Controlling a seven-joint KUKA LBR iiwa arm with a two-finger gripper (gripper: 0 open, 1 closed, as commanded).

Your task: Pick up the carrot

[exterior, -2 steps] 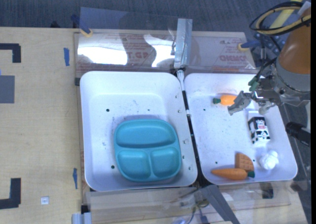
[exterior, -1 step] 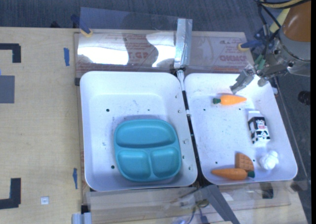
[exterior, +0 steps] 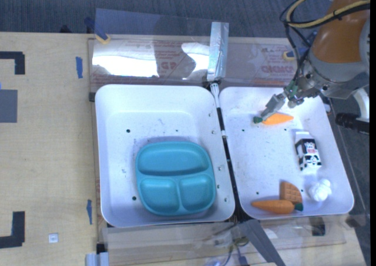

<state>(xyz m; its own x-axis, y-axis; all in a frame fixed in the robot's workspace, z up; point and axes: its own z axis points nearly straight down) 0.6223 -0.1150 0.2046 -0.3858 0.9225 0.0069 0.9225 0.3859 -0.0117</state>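
Camera view, looking down at a slant on two shallow white bins set side by side on a light wooden bench. The left bin (exterior: 111, 159) carries a teal plate (exterior: 174, 178) with three compartments, lying flat toward the bin's near half. In the right bin (exterior: 247, 159) there are two carrots. One carrot (exterior: 278, 119), orange with a small green top at its left end, lies roughly level in the far part of the bin. The other carrot (exterior: 274, 205) lies along the near wall, with a small brown waffle-like piece (exterior: 289, 191) touching its right end from above. A small black-and-white milk carton (exterior: 308, 153) lies on its side toward the right wall, and a white crumpled object (exterior: 321, 189) rests just beyond it, near the bin's near right corner. The grey arm with its orange band (exterior: 341, 39) enters from the upper right, and its gripper (exterior: 275, 106) slants down and to the left, its tip just above and beside the far carrot's green end, close enough to appear touching. Whether the tip is parted or closed cannot be told at this resolution, and no object is seen gripped by it.
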